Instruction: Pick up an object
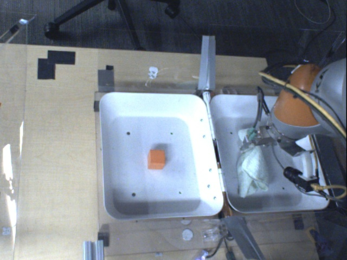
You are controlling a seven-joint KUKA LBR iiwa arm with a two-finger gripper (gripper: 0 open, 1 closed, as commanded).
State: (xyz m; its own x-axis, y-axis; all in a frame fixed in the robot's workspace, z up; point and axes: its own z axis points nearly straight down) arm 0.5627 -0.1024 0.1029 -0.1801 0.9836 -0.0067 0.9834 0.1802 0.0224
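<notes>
A pale crumpled cloth (252, 169) is lying in the right bin (233, 196). The hand (255, 137) is hanging over the cloth's top edge; its grip cannot be told. An orange block (156, 159) is sitting in the left bin (114, 199) on the table (49, 161).

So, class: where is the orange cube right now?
The cube sits alone near the middle of the left bin, well away from the cloth in the right bin.
</notes>
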